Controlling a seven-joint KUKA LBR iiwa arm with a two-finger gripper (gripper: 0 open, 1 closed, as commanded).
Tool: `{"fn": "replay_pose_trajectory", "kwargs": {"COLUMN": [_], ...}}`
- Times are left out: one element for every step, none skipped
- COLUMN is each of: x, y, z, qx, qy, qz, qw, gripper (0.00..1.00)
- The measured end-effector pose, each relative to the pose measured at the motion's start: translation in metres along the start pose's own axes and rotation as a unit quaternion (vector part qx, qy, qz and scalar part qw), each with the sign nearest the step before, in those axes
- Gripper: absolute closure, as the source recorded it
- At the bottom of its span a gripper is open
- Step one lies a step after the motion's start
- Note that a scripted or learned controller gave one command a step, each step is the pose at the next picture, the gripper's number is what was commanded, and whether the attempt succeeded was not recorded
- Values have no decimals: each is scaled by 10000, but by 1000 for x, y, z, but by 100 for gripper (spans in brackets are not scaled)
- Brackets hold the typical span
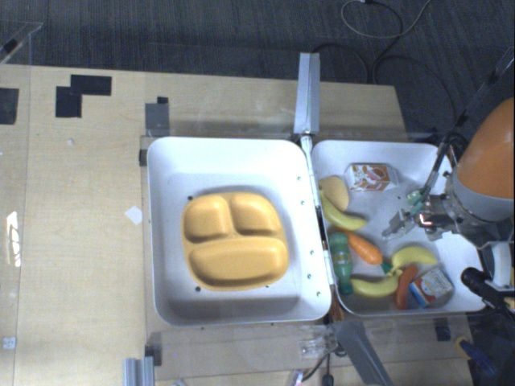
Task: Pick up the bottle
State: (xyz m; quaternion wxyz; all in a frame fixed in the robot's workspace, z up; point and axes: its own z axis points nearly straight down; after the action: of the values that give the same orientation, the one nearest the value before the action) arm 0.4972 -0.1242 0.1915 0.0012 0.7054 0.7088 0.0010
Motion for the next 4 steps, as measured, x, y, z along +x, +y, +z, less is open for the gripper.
{"fn": "replay_pose_trajectory", "kwargs": {"x": [-73,4,-50,-52], "y": [87,118,152,138], "z": [25,103,53,69], "qx": [-10,-38,25,-68], "qy": [-4,3,-9,41], "qz": [-90,704,1362,2365], "qw": [10000,9975,9907,9716], "gripper": [0,0,0,0]}}
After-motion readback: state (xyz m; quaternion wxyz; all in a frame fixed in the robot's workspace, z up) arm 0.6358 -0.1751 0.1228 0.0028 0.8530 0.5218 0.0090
